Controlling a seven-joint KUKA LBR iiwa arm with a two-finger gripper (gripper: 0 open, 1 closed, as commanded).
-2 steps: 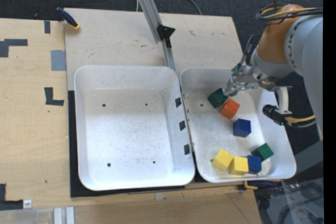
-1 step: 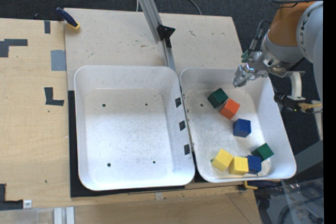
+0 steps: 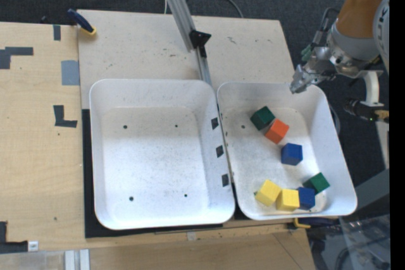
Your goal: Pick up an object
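The right bin (image 3: 331, 129) holds several small blocks. A dark green block (image 3: 262, 117) touches an orange block (image 3: 277, 131) near the bin's middle, and a blue block (image 3: 292, 153) lies just below them. Along the near edge sit two yellow blocks (image 3: 268, 192) (image 3: 288, 199), another blue block (image 3: 307, 198) and a green block (image 3: 317, 183). My gripper (image 3: 299, 83) hangs over the far right corner of that bin, above and to the right of the dark green block. Nothing shows between its tips.
The left bin (image 3: 101, 155) stands beside the right one, parted by a rim with black clips (image 3: 219, 150). A slanted metal bar (image 3: 180, 6) crosses the back of the bench. A blue and yellow tool (image 3: 82, 21) lies at the far left.
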